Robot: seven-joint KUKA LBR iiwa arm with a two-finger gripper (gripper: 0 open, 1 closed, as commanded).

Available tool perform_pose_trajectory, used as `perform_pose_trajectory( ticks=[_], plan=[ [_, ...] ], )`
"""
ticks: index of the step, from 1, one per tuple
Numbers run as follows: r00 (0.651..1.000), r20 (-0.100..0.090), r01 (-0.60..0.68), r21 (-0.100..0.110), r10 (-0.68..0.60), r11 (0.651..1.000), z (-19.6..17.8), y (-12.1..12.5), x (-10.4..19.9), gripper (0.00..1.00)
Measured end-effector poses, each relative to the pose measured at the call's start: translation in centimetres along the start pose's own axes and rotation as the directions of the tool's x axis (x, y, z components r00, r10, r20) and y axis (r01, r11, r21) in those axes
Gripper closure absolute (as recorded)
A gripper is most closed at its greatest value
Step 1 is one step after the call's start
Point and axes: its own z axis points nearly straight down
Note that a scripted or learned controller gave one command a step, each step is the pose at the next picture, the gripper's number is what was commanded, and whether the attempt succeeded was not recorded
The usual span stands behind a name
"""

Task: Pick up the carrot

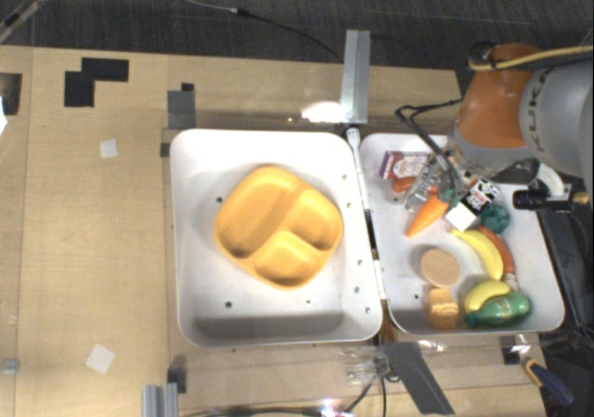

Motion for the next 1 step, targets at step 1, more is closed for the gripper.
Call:
perform_pose_trajectory(
  ticks=[1],
  plan=[
    [0.936, -0.007, 0.351, -0.001, -0.351, 0.936, -8.66, 3.77, 2.08, 1.0]
  ],
)
